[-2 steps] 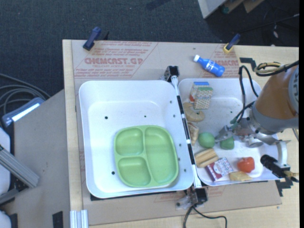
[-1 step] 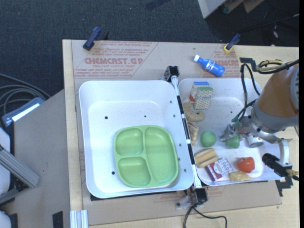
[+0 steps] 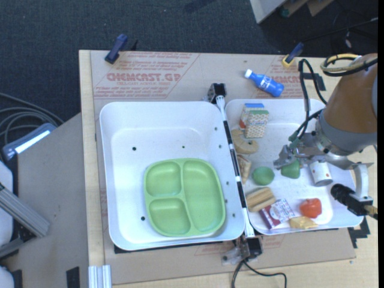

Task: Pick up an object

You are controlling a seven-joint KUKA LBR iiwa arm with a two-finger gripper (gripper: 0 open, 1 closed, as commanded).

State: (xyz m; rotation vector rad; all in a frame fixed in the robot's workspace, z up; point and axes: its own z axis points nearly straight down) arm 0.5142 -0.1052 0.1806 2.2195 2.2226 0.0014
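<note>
Just beyond the red packet (image 3: 281, 212), the gripper (image 3: 289, 161) hung low over a green piece (image 3: 291, 170), its grip impossible to tell, nothing lifted yet.

"CHEMCAST GP" on bench board (image 3: 144, 77)

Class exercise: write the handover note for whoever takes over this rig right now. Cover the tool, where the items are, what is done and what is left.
Tool: low in the right bin, at a green item; grip not readable.
Right bin also holds a green ball, patterned box, tomato, red packet.
Left bin: green divided tray.
Blue bottle lies on the bench.
Done: reach. Left: a confirmed lift.
</note>
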